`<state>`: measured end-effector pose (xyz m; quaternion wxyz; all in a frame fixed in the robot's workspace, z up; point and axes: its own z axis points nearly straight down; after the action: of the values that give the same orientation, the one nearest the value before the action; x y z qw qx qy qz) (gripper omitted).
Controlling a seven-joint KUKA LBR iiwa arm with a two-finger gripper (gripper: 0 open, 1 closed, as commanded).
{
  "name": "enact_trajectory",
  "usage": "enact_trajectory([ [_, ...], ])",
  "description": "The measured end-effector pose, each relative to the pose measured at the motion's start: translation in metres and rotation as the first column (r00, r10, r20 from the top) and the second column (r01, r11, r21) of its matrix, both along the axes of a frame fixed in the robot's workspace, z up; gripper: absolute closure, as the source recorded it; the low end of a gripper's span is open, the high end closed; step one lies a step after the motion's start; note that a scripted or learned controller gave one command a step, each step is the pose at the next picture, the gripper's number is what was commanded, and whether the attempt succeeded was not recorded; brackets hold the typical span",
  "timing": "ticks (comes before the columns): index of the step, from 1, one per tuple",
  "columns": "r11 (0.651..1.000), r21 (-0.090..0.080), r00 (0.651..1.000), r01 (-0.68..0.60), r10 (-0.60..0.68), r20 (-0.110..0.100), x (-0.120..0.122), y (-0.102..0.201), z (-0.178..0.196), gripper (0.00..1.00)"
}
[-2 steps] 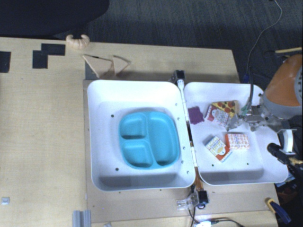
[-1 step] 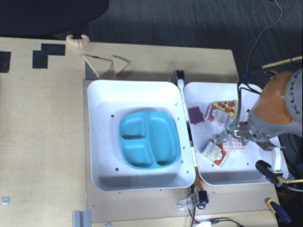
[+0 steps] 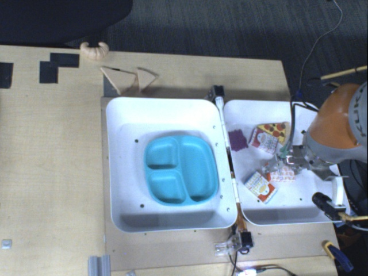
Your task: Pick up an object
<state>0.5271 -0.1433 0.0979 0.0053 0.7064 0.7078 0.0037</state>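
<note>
In the right bin [image 3: 299,211] lie a small dark purple square piece [image 3: 237,138], a red and yellow packet [image 3: 270,135], and a white, red and yellow packet [image 3: 259,186]. A pale patterned packet [image 3: 282,174] lies under the arm's end. My gripper [image 3: 283,160] hangs low over the middle of this bin, between the two coloured packets, right above the pale one. Its fingers are small and blurred, and I cannot make out anything between them.
The left bin [image 3: 123,154] holds a turquoise tray [image 3: 181,168] with three compartments. A black and white bar [image 3: 221,119] runs along the seam between the bins. The arm's grey and orange body [image 3: 339,125] covers the right bin's right side. Cables and clips lie below the bins.
</note>
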Motion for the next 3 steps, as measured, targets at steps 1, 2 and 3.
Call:
enact_trajectory([
  [1, 1.000, 0.004, 1.000, -0.004, 0.004, -0.009, -0.026, 0.110, 0.087, 1.00],
  [2, 1.000, 0.003, 1.000, -0.003, 0.003, -0.011, -0.040, 0.115, 0.104, 1.00],
  [3, 1.000, 0.002, 1.000, 0.000, 0.000, -0.011, -0.040, 0.087, 0.086, 1.00],
])
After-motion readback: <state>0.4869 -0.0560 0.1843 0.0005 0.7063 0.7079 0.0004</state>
